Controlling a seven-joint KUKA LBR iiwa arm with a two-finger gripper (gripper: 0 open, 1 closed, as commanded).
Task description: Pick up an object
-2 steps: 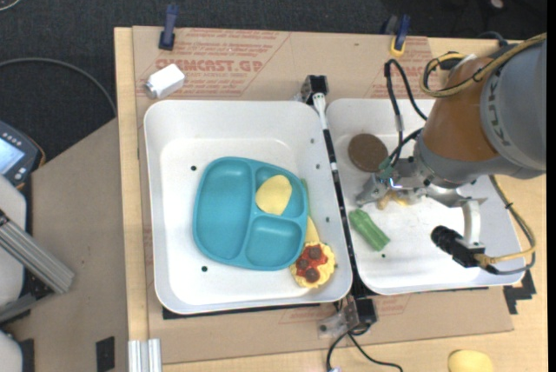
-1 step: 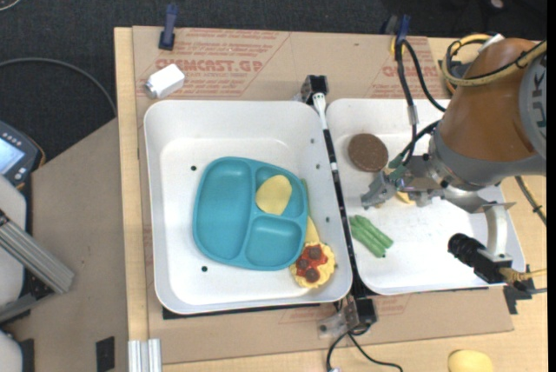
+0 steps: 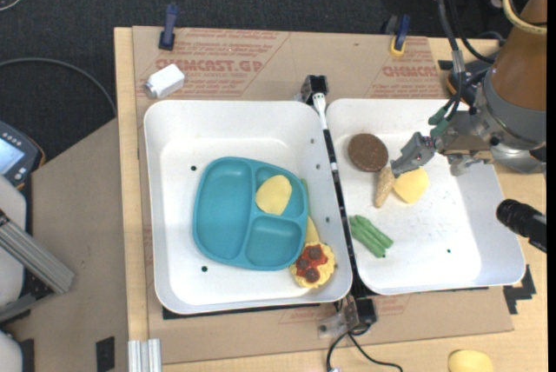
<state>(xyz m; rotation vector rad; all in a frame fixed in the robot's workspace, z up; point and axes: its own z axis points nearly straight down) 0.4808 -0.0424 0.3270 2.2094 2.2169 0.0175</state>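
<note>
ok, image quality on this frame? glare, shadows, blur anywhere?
Camera view: even, soft light; both white bins are bright but keep their detail, no hard glare. Short soft shadows fall under the blue tray and the brown disc. The arm's orange band and pincer look slightly soft; the food items are sharp.
</note>
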